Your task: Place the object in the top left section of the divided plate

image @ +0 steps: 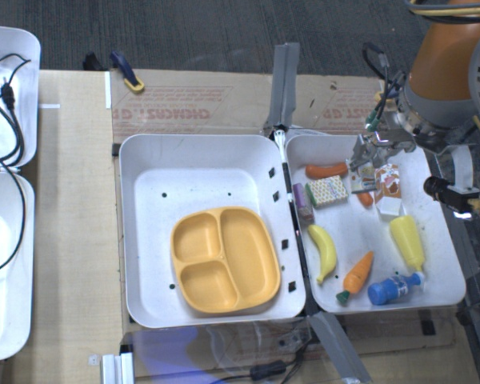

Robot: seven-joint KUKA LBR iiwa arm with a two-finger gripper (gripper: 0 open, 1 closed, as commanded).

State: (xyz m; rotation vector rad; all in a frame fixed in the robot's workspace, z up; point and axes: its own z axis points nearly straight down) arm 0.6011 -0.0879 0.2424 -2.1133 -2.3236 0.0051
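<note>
A yellow divided plate (223, 259) with three sections lies in the left bin (144, 214). All three of its sections are bare. My gripper (366, 169) hangs over the upper part of the right bin (440, 286), just above a small orange item (366, 199) and beside a white carton (388, 189). A red sausage (326, 170) and a speckled sponge block (326, 190) lie just to its left. Nothing shows between the fingers.
The right bin also holds a banana (323, 250), a carrot (355, 275), a yellow bottle (407, 243), a blue bottle (394, 289) and a purple item (302, 202) by the divider wall. Cables lie on white trays (4, 134) at far left.
</note>
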